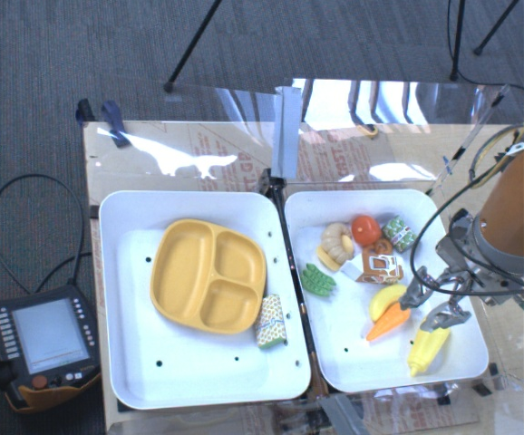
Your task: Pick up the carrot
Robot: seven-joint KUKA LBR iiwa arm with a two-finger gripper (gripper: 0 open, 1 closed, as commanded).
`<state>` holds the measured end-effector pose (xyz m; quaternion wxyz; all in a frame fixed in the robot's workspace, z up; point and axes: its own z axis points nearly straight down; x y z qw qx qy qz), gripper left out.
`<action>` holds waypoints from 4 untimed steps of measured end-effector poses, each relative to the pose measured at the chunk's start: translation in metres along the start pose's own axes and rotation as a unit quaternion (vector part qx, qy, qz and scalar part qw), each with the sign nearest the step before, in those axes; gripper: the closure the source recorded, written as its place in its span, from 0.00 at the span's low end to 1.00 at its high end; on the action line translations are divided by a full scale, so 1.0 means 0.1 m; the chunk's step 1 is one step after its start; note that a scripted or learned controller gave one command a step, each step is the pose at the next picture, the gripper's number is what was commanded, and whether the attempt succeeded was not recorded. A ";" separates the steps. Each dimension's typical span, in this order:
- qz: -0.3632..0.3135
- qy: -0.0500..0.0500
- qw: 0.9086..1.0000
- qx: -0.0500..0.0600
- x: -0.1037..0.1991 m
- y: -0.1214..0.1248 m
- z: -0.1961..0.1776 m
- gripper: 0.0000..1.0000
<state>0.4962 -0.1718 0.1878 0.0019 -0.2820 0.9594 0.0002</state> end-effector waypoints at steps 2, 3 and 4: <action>0.124 0.000 0.992 -0.001 -0.23 0.58 1.01 0.00; 0.122 0.001 0.992 -0.002 -0.25 0.59 0.92 1.00; -0.096 0.000 0.995 -0.001 -0.39 0.39 0.20 1.00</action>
